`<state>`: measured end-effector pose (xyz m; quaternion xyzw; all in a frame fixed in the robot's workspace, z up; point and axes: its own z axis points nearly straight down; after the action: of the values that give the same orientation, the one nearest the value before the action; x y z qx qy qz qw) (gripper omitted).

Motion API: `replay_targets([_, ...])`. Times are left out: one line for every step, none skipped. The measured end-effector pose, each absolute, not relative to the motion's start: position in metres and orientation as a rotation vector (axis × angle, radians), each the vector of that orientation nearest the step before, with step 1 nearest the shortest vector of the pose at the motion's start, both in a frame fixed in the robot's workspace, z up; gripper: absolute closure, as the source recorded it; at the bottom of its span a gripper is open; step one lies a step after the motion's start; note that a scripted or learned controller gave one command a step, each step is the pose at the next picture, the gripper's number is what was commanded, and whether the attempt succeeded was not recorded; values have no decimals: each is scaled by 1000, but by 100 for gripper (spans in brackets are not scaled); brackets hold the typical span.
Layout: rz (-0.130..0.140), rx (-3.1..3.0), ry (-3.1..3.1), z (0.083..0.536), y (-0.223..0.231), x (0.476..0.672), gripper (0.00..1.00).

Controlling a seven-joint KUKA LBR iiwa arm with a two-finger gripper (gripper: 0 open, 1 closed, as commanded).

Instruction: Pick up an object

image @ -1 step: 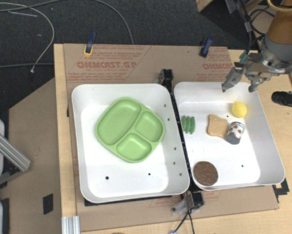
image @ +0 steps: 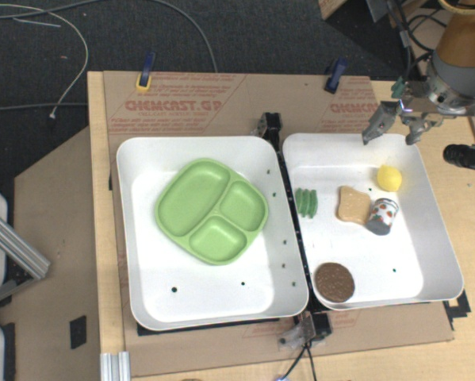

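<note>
My gripper (image: 396,128) hangs open above the far edge of the right bin (image: 427,276), its two fingers spread with nothing between them. Below it in that bin lie a yellow ball (image: 389,178), a tan toast-shaped piece (image: 352,204), a small grey and red can on its side (image: 381,215), a green pea pod (image: 306,202) and a brown round cookie (image: 334,282). The yellow ball is the closest to the gripper, a short way nearer the camera.
The left bin (image: 142,276) holds a green divided plate (image: 212,210). Blue clamps (image: 147,68) (image: 335,75) pin the cardboard at the far edge. A black clip (image: 269,124) sits between the bins.
</note>
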<state>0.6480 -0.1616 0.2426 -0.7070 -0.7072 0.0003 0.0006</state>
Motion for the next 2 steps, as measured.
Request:
replay_targets([6, -2217, -2217, 179, -162, 649, 0])
replay_targets([5, -2218, -2217, 136, -165, 652, 0])
